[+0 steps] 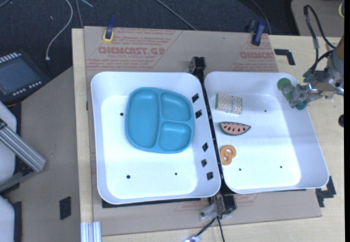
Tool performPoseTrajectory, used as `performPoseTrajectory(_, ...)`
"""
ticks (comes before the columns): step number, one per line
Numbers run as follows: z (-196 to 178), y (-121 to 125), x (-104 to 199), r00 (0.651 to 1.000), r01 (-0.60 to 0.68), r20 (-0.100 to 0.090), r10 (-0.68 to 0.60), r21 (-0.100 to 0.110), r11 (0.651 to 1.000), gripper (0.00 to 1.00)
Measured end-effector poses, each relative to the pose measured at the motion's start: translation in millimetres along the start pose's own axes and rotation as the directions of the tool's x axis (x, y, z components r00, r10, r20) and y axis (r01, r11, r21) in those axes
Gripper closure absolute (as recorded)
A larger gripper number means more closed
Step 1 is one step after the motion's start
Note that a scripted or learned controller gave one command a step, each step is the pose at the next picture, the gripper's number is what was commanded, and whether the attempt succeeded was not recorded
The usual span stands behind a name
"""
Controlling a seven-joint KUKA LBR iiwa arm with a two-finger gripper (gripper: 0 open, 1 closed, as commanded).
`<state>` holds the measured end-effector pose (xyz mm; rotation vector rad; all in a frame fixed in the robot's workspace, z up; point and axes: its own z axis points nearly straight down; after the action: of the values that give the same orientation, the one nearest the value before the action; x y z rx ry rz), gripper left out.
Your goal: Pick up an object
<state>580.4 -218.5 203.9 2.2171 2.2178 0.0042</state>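
The right bin holds a watermelon slice toy, an orange pretzel-shaped ring and a pale dotted block, all near its left wall. My gripper hangs over the bin's upper right rim, far from those three. A small round green object sits right beside the gripper on its left; whether it is between the fingers is too small to tell.
A blue divided plate lies in the left bin. A black divider with clips separates the bins. Cables run across the floor behind the bench, and clamps hold the board's back edge.
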Motion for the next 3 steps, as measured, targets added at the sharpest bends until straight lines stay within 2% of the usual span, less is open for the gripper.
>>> performPoseTrajectory(1,-29.7,1.3,-0.3,1.000,0.001,-0.001,-0.001,0.001,1.000,1.00)
performPoseTrajectory(3,-13.0,-12.5,97.1,1.000,0.005,-0.006,-0.005,0.009,1.000,1.00)
